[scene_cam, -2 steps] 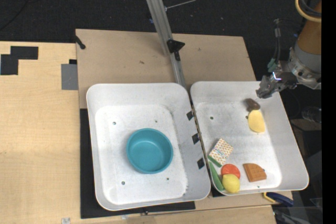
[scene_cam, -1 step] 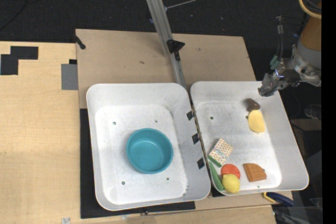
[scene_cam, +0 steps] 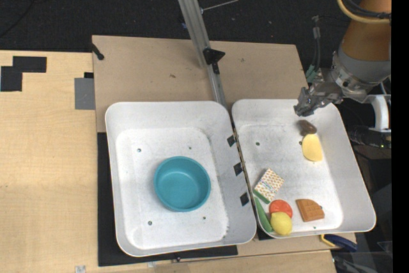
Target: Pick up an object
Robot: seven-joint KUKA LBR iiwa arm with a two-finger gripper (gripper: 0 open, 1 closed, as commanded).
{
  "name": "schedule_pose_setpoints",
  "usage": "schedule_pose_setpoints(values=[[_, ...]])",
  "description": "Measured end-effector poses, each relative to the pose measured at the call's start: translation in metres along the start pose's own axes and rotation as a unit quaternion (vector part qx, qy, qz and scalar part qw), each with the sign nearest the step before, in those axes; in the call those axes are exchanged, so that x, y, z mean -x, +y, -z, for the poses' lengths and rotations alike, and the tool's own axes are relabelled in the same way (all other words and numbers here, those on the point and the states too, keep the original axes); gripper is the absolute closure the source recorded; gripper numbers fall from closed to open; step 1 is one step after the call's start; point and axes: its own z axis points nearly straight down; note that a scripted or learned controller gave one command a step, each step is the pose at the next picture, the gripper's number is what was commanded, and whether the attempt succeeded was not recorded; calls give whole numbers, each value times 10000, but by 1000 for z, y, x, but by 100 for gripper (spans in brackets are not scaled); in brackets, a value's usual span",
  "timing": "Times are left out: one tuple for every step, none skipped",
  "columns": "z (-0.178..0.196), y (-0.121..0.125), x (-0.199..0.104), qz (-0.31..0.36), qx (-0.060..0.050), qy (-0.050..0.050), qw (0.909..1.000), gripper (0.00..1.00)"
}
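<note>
While the two shallow white bins are sitting side by side on the desk, the nearest things are gathering at the near edge of the right bin (scene_cam: 358, 201): a small yellow lemon-shaped toy (scene_cam: 281, 223) is lying against the near rim, a red tomato-like ball (scene_cam: 280, 208) is touching it just behind, and a thin green strip (scene_cam: 261, 211) is running along the bin's near-left corner beside them. Just to their right, a brown toast-shaped slice (scene_cam: 310, 210) is resting flat, apart from the rim. A little farther in, a checkered cream cracker-like square (scene_cam: 269, 183) is lying tilted, near the left wall of that bin.

In the left bin (scene_cam: 128, 131), a round teal plastic bowl (scene_cam: 182, 183) is sitting upright, toward the near-right part of its floor.

Farther back in the right bin, a pale yellow rounded piece (scene_cam: 312, 149) is lying near the right wall, and a small dark brown lump (scene_cam: 308, 128) is sitting just behind it, almost touching.

At the far right corner of the right bin, the dark pincer (scene_cam: 307, 107) of the grey arm with the orange band (scene_cam: 367, 35) is hanging just above the brown lump; whether its fingers are apart or together I cannot tell, and nothing is visibly between them. Beyond the bins, a slanted grey metal rail (scene_cam: 195, 22) is rising from the far edge of the desk (scene_cam: 147, 73).
</note>
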Motion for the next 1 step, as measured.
schedule_pose_setpoints(values=[[-14, -10, -56, 0, -6, 1, 10000, 100]])
